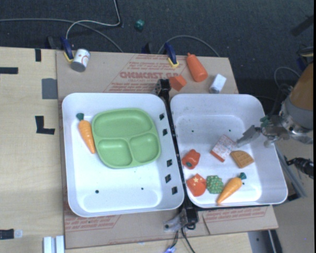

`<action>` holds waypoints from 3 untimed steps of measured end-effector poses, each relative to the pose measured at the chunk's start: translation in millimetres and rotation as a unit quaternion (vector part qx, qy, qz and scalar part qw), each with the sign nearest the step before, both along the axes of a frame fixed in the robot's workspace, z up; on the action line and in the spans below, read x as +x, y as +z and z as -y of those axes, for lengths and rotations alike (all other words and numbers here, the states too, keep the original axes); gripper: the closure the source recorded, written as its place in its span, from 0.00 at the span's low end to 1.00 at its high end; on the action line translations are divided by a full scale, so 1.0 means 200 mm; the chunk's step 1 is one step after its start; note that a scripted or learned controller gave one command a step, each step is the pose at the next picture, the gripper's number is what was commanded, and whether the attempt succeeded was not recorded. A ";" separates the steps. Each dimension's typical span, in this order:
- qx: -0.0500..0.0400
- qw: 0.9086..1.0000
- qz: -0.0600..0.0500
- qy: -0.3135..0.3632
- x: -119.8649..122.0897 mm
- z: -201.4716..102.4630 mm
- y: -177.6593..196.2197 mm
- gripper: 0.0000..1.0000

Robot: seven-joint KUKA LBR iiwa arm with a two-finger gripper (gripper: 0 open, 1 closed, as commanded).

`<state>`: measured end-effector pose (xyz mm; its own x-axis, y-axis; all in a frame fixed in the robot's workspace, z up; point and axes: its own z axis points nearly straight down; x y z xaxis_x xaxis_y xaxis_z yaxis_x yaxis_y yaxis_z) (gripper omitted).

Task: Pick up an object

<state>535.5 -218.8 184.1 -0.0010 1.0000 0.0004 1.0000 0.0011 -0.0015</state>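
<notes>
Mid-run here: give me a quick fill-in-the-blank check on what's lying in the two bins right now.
1. The green tray lies in the ____ bin.
2. The carrot beside that tray lies on its ____ side.
3. The gripper is over the ____ bin.
4. The toy broccoli lies between the strawberry and another ____.

Missing words: left; left; right; carrot

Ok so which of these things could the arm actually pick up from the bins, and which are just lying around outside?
For the job: gripper; right bin with pepper, carton, toast, tomato, broccoli, carrot; left bin with second carrot, green tray.

Lying about: can, orange bottle, white cube.
</notes>
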 end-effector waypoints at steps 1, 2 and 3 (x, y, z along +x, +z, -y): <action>0.001 1.000 0.004 0.001 -0.02 -0.01 -0.47 0.00; 0.003 1.000 0.003 0.001 -0.02 -0.02 -0.43 1.00; 0.003 1.000 0.003 0.001 -0.02 -0.02 -0.43 0.00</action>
